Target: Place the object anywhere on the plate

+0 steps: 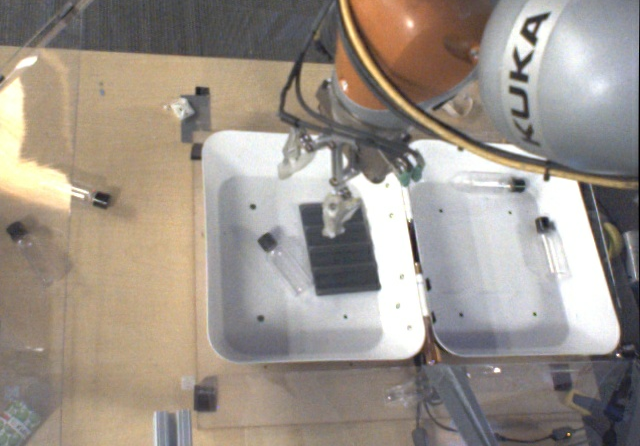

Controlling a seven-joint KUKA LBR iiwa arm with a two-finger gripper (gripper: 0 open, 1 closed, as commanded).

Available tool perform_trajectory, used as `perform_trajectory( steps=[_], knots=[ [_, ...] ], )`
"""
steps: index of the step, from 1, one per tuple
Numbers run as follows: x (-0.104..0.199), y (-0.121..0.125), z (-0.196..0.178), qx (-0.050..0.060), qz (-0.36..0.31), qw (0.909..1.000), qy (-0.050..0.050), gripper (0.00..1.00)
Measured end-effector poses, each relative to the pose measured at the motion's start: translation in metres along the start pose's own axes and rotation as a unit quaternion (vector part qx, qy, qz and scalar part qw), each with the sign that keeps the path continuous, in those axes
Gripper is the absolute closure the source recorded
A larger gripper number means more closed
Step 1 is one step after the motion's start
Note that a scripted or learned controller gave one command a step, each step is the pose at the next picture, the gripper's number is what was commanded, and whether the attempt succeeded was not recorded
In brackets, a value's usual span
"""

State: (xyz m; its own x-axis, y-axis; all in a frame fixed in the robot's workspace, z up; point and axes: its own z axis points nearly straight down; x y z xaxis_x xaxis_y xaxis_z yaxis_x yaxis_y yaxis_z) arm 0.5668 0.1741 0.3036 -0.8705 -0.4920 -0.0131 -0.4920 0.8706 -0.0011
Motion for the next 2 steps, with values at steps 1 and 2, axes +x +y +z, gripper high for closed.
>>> perform_trajectory(
  steps=[1, 2],
  knots=[
    [0.014, 0.080, 0.111, -0.001, -0.020, 0.9998, 0.002, 0.00],
    [0.010, 0.079, 0.098, -0.002, -0.020, 0.9998, -0.004, 1.00]
  ],
)
